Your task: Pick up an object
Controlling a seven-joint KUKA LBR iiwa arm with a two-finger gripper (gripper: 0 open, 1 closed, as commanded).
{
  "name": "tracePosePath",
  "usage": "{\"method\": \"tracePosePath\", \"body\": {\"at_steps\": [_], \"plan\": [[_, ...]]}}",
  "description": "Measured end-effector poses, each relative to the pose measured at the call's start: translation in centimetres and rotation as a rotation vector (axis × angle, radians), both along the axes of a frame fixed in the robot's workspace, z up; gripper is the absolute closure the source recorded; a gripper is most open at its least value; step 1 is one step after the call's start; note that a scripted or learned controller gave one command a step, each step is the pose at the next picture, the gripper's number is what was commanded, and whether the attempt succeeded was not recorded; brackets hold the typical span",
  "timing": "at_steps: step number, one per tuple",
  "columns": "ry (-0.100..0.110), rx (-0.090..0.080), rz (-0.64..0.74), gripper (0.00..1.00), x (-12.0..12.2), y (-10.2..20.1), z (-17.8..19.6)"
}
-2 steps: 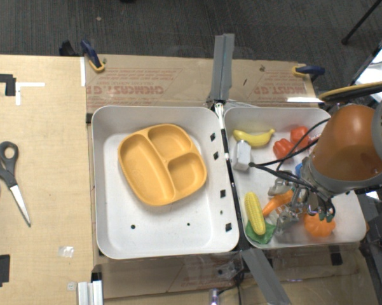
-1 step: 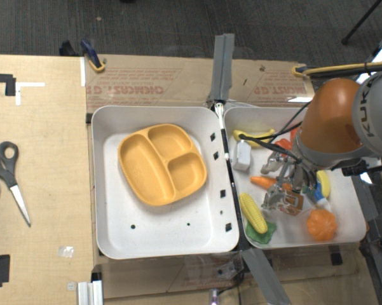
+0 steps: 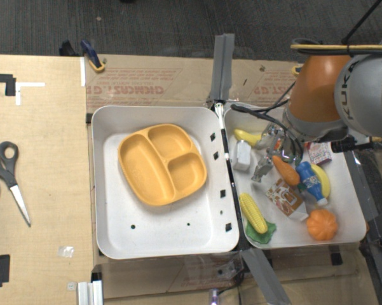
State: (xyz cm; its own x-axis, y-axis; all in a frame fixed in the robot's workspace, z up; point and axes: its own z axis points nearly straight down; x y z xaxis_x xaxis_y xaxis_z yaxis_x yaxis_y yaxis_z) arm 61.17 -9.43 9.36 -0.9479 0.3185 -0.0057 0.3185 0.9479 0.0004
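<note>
The end effector [image 3: 271, 159] hangs low in the right bin [image 3: 353, 189], beside a carrot [image 3: 286, 170]; its grip state cannot be told. A divided yellow plate [image 3: 163, 164] lies in the left bin [image 3: 108, 202].

One fixed overhead camera, slanted down over both bins [image 3: 102, 189].

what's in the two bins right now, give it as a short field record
left bin: yellow divided plate
right bin: corn cob, carrot, pumpkin, bananas, blue bottle, brown packet, grey block
gripper: low over the right bin, beside the carrot
grasp: cannot tell
bench left: scissors
</note>
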Motion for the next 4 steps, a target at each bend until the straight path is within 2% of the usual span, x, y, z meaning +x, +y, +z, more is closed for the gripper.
{"method": "tracePosePath", "body": {"at_steps": [1,2,3,4], "plan": [[0.004,0.001,-0.084,0.00,-6.4,-4.2,-0.1],[-0.003,-0.001,0.026,0.00,-12.4,-5.4,0.0],[-0.031,-0.006,0.031,1.00,-11.5,-5.3,1.4],[-0.031,-0.005,0.031,0.00,-11.5,-5.3,1.4]]}}
